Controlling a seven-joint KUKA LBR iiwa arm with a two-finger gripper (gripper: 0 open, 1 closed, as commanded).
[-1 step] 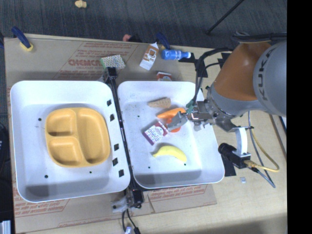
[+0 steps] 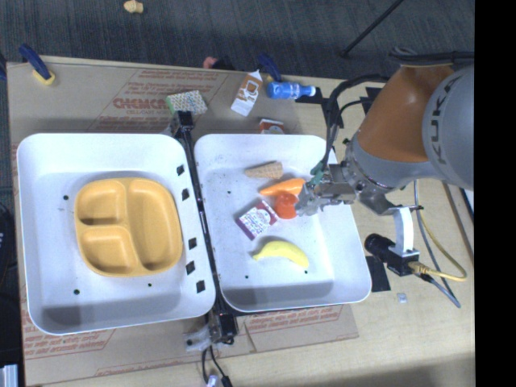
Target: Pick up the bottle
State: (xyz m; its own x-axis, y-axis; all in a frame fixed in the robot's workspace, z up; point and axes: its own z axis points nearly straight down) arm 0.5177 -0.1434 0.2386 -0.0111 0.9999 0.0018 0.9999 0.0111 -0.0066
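Note:
A small blue bottle (image 2: 288,91) with a white cap lies on its side on the cardboard behind the right bin (image 2: 343,285), outside it. My gripper (image 2: 311,197) hangs low over the right side of that bin, well in front of the bottle. Its tip is right beside an orange wedge-shaped piece (image 2: 281,188) and a red-orange cylinder (image 2: 286,207), and may be touching them. I see nothing held in the gripper.
The right bin also holds a tan biscuit (image 2: 264,169), a maroon packet (image 2: 255,219) and a yellow banana (image 2: 280,253). A yellow divided plate (image 2: 127,224) lies in the left bin (image 2: 32,216). Small cartons (image 2: 246,93) and a green sponge (image 2: 187,101) lie near the bottle. Cables run at the right.

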